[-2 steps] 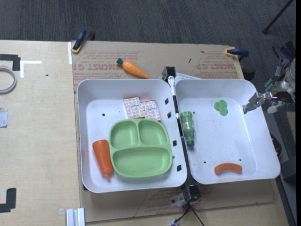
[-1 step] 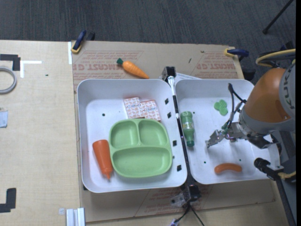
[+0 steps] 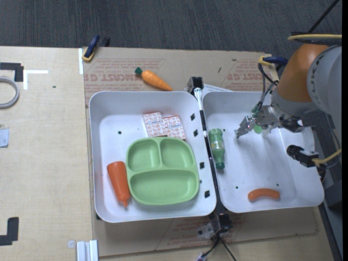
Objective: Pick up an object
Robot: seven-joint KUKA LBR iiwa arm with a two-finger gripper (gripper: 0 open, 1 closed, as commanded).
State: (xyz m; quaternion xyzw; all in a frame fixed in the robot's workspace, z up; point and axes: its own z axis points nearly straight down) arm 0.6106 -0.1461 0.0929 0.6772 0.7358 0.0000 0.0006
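1. Candidate objects: the task names no particular item. Nearest the gripper [image 3: 246, 127] is a green bottle [image 3: 217, 148] lying on its side in the right bin [image 3: 304, 197], close against the wall shared with the left bin [image 3: 100, 145]. A sausage [image 3: 264, 194] lies near the right bin's front edge, well apart from the bottle
2. Handling, bottle: judged to be light, rigid plastic with a smooth, rounded body, so likely to roll or slip. Best taken across the mid-body, fingers square to its long axis. The adjacent wall leaves little room for a finger on that side
3. Handling, sausage: judged light, slightly curved, possibly soft. It lies in open floor with clearance all round; a grip across its middle looks the easier option
4. Gripper: it hangs over the back of the right bin, to the right of the bottle, touching neither item. Fingers appear spread, with nothing between them
5. Left bin: a green divided plate [image 3: 162, 172], an orange bottle [image 3: 118, 183] beside it and a flat printed packet [image 3: 162, 125] behind it
6. Outside the bins: a toy carrot [image 3: 154, 79] lies on the cardboard behind the left bin
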